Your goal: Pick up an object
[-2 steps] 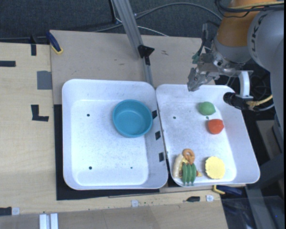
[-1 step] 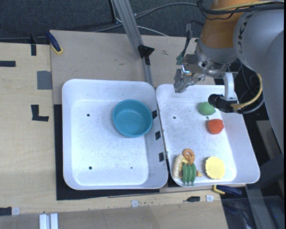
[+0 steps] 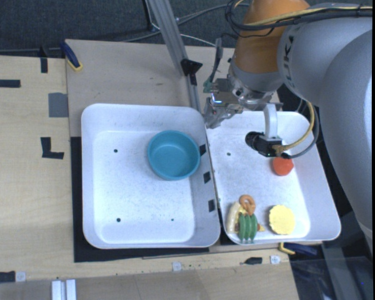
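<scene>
Objects: small toys lie in the right bin (image 3: 300,227). An orange-red ball (image 3: 282,165) sits near that bin's middle, toward its right wall. A yellow ridged round piece (image 3: 282,220) lies near the front right corner. A green and yellow piece like a corn cob (image 3: 246,225), with a small brown pretzel-like ring (image 3: 247,202) touching its far end, lies at the front left corner, close to the wall shared with the other bin.
Gripper: the gripper (image 3: 220,112) hangs over the far left corner of the right bin, just above the rim where the two bins meet. Whether its fingers are apart or together I cannot tell, and nothing shows between them.
Arm: the grey arm (image 3: 337,74) with its orange band (image 3: 265,36) comes in over the right bin's far side. A black part (image 3: 262,144) on a yellow cable hangs just beside the ball, on its far side.
Left bin: a blue bowl (image 3: 173,155) stands upright toward the far right part of the left bin (image 3: 112,186), near the shared wall.
Bench: pale wood (image 3: 25,186), with black tape marks along its left side and a grey patch (image 3: 58,104) near the left bin's far left corner. A black mat (image 3: 76,192) shows under the left bin's left and front edges.
Room: dark carpet (image 3: 69,11) lies beyond the bench's far edge, with cables across it, and a slanted metal post (image 3: 169,30) rises behind the bins.
</scene>
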`<state>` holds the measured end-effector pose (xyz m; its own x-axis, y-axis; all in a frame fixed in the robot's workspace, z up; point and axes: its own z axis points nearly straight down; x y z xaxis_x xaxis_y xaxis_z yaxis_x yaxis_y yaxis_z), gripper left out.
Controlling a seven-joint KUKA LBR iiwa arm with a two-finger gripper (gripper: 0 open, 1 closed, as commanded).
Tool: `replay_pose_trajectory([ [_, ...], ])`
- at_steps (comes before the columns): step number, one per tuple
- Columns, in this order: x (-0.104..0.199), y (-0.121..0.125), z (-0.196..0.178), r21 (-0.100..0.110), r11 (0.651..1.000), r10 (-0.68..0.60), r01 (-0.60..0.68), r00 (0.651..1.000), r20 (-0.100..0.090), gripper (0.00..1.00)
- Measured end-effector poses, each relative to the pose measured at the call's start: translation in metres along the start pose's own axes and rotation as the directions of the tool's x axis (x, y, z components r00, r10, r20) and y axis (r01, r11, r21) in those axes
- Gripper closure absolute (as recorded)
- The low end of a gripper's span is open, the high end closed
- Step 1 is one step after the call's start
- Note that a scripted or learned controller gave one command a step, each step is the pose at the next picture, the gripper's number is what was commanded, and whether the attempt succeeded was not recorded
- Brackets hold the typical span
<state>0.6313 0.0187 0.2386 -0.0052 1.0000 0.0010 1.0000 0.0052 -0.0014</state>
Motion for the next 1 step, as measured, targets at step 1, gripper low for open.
replay_pose_trajectory([
  [1, 0.0477, -0.0071, 0.0072, 0.000, 1.000, 0.002, -0.002, 1.000, 0.001, 1.00],
])
